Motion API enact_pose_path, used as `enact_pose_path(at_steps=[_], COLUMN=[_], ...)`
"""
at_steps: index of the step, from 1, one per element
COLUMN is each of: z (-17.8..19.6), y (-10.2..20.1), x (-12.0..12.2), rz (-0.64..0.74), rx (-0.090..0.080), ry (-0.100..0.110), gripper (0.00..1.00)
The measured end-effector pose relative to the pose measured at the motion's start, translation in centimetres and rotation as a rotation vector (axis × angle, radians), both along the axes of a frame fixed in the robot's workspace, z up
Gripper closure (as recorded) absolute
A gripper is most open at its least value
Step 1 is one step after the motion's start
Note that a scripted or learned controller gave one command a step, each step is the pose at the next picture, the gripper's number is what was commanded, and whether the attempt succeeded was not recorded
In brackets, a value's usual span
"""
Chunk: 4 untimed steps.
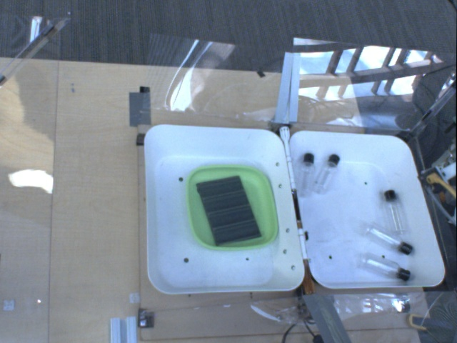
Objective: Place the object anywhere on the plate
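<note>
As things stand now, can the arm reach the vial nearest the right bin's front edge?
Probably yes. That vial lies flat in the right bin, apart from the other vials, with nothing over it, on the side from which the arm reaches in.

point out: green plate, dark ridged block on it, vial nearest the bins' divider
green plate (268, 213): camera view, bare right rim.
dark ridged block (228, 210): camera view, middle of top face.
vial nearest the divider (305, 170): camera view, clear body below black cap.
</note>
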State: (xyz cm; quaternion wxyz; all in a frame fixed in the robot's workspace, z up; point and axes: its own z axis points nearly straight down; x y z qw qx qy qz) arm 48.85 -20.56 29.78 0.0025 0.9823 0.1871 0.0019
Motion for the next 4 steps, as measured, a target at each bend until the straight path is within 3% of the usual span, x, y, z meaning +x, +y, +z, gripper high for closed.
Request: enact_pose_path(at_steps=[1, 3, 4], z=[-0.8, 2.6, -2.5], y=[0.0, 0.0, 0.0], x=[0.0, 0.0, 0.0], rz=[-0.065, -0.167, -0.17], rx=[0.004, -0.001, 0.004], ry=[0.0, -0.003, 0.002], gripper=[0.0, 0.0, 0.0])
